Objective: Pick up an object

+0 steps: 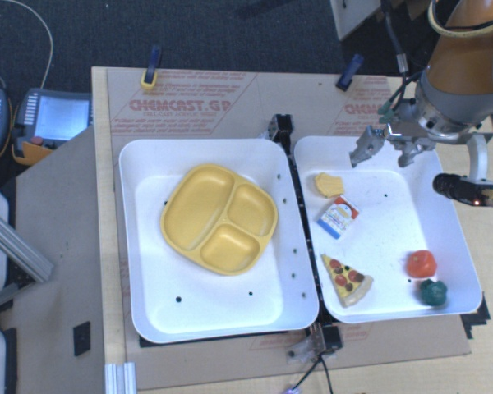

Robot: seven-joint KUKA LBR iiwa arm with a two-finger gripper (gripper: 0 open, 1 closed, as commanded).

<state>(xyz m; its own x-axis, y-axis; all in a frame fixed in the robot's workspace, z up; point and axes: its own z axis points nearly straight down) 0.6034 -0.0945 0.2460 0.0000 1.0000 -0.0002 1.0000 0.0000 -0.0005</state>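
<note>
2 shallow white bins sit side by side on the bench: the left bin [140, 245] carries a yellow divided plate [219, 217] with 3 compartments, lying flat near its middle. the right bin [456, 220] holds 5 small things. a yellow chunk [329, 185] lies near its upper left corner, and just below it a small red, white and blue carton [338, 217] lies tilted. further down, near the bin's lower left, lies a toy pizza slice [346, 279] with its tip toward the upper left. a red tomato-like ball [421, 263] rests toward the lower right, with a dark green lump [432, 293] just beside it, below.

the arm [464, 48] comes in from the upper right, and the gripper [388, 148] hangs over the upper edge of the right bin, its 2 fingers spread apart with nothing between them. it is near the yellow chunk but apart from it, and well apart from the tomato and pizza slice.
</note>
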